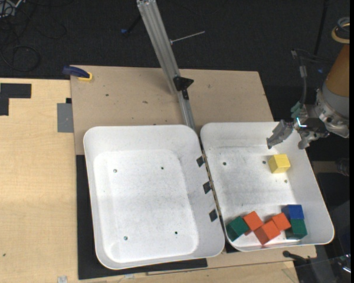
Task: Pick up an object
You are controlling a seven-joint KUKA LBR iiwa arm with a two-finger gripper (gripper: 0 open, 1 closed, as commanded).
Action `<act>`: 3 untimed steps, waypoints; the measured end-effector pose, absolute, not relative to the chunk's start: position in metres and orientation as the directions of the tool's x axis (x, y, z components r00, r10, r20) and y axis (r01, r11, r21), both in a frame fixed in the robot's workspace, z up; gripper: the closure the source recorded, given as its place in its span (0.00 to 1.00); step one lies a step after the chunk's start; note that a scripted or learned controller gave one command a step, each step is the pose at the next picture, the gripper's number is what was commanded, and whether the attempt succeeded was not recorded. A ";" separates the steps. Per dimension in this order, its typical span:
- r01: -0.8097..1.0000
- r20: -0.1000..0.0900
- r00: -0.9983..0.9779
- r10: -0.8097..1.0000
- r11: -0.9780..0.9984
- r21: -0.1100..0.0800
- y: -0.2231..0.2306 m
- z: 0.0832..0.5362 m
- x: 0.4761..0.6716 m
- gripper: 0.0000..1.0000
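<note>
My gripper (292, 135) hangs over the far right part of the right bin (242, 135), open, with nothing between its fingers. A yellow cube (279, 163) lies in that bin just below and in front of the gripper, apart from it. Along the bin's near edge lies a cluster of blocks: a green block (238, 226), an orange block (253, 220), two more orange blocks (272, 227), a blue block (294, 211) and a dark green block (297, 229).
The left bin (100, 140) sits beside the right one, with black clips (206, 186) along the shared edge. A slanted metal rail (163, 46) rises behind the bins. A small blue and yellow item (78, 72) lies on the bench's far left.
</note>
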State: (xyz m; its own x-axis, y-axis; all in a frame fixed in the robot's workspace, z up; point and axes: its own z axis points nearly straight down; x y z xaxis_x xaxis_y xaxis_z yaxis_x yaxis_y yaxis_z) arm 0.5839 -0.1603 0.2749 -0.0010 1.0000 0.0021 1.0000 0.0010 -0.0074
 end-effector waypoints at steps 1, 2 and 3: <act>1.000 0.001 -0.001 1.000 0.001 -0.003 -0.161 0.277 0.585 0.00; 1.000 0.001 0.001 1.000 -0.001 -0.008 -0.167 0.229 0.579 0.00; 1.000 0.003 0.003 1.000 -0.003 -0.009 -0.157 0.172 0.575 0.00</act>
